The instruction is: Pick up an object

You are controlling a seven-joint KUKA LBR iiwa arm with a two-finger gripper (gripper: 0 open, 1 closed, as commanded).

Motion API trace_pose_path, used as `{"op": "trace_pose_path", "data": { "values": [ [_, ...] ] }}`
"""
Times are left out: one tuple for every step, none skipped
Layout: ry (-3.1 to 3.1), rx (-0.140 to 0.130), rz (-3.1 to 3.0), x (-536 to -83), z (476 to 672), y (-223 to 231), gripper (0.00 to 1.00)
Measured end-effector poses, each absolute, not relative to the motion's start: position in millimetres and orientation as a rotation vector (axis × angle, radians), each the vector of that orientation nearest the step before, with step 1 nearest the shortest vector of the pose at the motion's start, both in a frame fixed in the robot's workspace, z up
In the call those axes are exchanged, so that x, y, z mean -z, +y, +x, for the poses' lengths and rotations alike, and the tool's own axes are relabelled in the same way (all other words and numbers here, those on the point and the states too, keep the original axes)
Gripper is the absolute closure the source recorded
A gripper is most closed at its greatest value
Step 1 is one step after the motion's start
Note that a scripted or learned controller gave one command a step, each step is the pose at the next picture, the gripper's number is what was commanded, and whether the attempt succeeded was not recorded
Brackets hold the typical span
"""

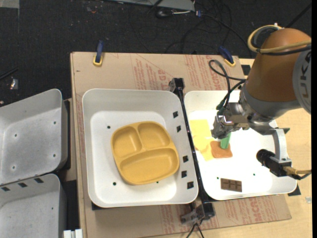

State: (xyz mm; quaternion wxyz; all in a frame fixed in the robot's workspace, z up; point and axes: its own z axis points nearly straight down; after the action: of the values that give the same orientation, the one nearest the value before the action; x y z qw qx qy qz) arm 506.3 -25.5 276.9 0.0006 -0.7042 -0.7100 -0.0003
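Green object point(226, 143) partly hidden under gripper point(221, 131), beside orange piece point(221, 150), right of centre. Finger spread, grasp: cannot tell. Arm point(275, 78) entering from right edge, wrist angled down-left.

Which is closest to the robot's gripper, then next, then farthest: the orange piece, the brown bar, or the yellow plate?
Measured from the gripper in the camera view:
1. Orange piece, just below it in the right bin.
2. Brown bar, farther toward the front of the same bin.
3. Yellow plate, away in the left bin.
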Motion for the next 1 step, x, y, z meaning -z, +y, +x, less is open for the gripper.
{"op": "trace_pose_path", "data": {
  "values": [
    [-2.227,-0.003,-2.211,-248.8,514.2,25.1,1.00]
  ]
}}
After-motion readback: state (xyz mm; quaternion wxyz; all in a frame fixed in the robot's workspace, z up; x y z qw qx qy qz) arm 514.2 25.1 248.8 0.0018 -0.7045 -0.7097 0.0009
